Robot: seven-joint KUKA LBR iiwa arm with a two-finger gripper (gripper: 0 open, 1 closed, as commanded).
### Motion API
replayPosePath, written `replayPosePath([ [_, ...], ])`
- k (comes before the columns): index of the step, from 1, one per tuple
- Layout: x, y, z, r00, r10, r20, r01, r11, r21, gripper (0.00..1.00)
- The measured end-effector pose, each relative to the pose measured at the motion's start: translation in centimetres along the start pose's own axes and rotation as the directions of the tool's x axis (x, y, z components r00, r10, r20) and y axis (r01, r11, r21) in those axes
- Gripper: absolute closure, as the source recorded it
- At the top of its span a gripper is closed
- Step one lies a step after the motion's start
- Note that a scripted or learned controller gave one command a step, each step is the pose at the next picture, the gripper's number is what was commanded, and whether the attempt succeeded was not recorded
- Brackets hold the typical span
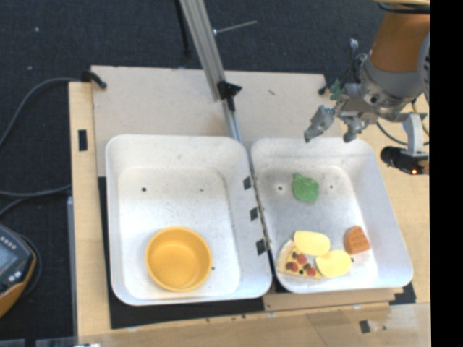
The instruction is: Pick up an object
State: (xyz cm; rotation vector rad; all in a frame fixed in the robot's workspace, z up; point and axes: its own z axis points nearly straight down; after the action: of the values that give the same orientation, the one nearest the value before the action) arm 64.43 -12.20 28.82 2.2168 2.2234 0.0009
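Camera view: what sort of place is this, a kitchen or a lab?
Likely a robotics lab bench: a gripper above two white bins, toy-like food such as a green piece, and an aluminium mast.

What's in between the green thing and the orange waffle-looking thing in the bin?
Nothing. In the camera view, bare white bin floor lies between the green piece and the orange piece.

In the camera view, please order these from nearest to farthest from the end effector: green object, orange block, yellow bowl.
From the end effector:
1. Green object, upper middle of the right bin.
2. Orange block, right bin, near its right wall.
3. Yellow bowl, left bin, lower part.
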Motion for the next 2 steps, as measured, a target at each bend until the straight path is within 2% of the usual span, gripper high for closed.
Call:
replayPosePath([
  [1, 0.0, 0.0, 0.0, 1.0, 0.0, 0.0, 0.0, 1.0, 0.0, 0.0],
  [2, -0.3, -0.1, 4.2, 1.0, 0.003, 0.001, -0.003, 1.0, 0.004, 0.0],
])
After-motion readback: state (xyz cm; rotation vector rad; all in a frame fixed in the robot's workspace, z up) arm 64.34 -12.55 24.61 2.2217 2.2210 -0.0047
